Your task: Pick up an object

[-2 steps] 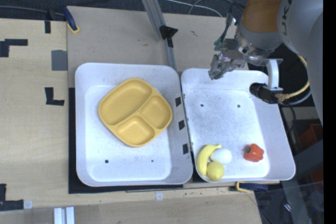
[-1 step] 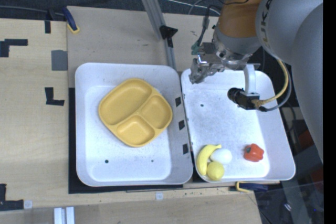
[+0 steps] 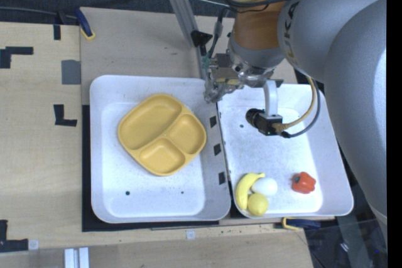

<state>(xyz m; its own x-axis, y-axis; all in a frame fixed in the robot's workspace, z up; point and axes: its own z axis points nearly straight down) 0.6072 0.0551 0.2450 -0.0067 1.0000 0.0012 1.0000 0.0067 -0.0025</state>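
Four small objects along right bin's near edge, far from claw, grip unreadable.

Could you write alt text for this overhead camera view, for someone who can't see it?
A grey and orange robot arm reaches in over two white bins. The left bin holds a yellow divided plate; the right bin holds a banana, a white egg, a lemon and a red pepper.

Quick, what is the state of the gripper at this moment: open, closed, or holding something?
Gripper: cannot be told. It sits over the inner edges of the two bins, away from the fruit.
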